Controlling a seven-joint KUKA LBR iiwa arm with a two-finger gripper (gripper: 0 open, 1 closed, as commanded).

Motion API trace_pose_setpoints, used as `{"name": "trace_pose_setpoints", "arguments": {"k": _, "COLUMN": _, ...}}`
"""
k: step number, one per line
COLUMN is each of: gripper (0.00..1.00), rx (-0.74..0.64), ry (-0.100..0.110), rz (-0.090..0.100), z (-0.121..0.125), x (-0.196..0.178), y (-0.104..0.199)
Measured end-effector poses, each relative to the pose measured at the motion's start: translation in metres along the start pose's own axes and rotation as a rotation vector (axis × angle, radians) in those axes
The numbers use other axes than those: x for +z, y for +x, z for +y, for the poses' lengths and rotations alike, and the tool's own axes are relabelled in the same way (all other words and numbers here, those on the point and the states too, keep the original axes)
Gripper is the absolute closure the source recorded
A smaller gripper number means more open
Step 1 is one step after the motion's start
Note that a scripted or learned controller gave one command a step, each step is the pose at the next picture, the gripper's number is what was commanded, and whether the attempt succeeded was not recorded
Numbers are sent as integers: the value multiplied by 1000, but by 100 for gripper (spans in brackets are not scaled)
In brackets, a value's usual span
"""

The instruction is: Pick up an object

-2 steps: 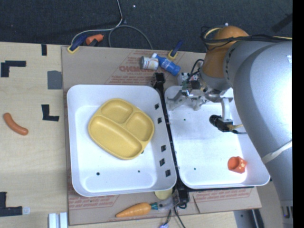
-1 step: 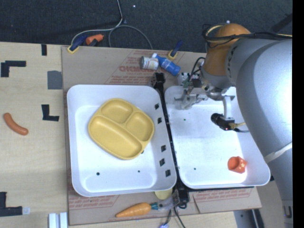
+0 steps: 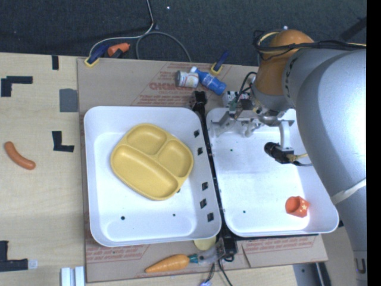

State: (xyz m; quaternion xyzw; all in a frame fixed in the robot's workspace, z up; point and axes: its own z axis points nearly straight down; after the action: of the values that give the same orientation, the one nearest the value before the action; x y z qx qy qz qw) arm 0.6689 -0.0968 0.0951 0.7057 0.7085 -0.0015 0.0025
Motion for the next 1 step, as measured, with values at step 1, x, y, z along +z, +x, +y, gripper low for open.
{"name": "trace_pose_setpoints", "arguments": {"k": 1, "gripper": 0, "rx": 2, "ry": 2, "rz": 3, "z": -1, "x": 11, "y": 2}}
